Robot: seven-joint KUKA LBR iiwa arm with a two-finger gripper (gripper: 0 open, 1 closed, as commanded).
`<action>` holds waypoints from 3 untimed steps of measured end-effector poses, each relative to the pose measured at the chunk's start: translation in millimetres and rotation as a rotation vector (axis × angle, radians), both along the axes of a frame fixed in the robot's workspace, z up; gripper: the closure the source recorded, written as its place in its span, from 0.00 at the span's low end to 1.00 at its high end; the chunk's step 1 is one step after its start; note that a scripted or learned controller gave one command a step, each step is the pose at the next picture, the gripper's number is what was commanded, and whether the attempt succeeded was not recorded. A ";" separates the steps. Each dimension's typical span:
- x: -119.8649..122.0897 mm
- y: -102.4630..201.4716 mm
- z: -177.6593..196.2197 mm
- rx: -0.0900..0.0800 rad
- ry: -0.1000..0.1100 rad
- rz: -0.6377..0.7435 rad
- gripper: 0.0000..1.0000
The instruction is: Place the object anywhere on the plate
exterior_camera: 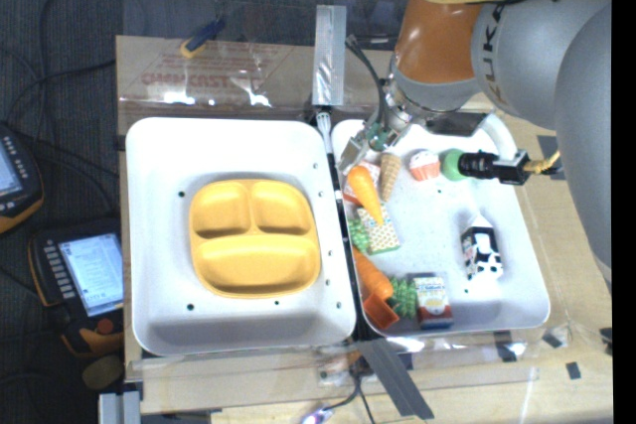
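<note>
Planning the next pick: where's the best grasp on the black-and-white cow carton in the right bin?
Grip the cow carton across its short width, at mid-body, coming straight down from above. It lies apart from the other toys on bare bin floor, long axis running roughly up-down in the view, so both flanks look free for the fingers. This is a judgement from one view.

Even, bright light; slight softness.

The bulky grey arm with the orange band is running off the top and right edges and covering the right white bin's far corner. Its two-finger gripper is appearing too small to judge its fingers.
</note>
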State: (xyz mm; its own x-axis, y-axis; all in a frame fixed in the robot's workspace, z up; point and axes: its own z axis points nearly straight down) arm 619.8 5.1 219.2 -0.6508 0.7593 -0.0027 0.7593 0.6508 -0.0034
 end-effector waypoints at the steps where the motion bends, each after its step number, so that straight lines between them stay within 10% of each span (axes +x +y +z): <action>1: -37.0 49.1 -10.4 0.002 0.001 -0.271 1.00; 2: -87.5 104.2 18.5 0.003 0.001 -0.106 1.00; 3: -77.1 135.4 11.5 0.001 0.001 -0.016 1.00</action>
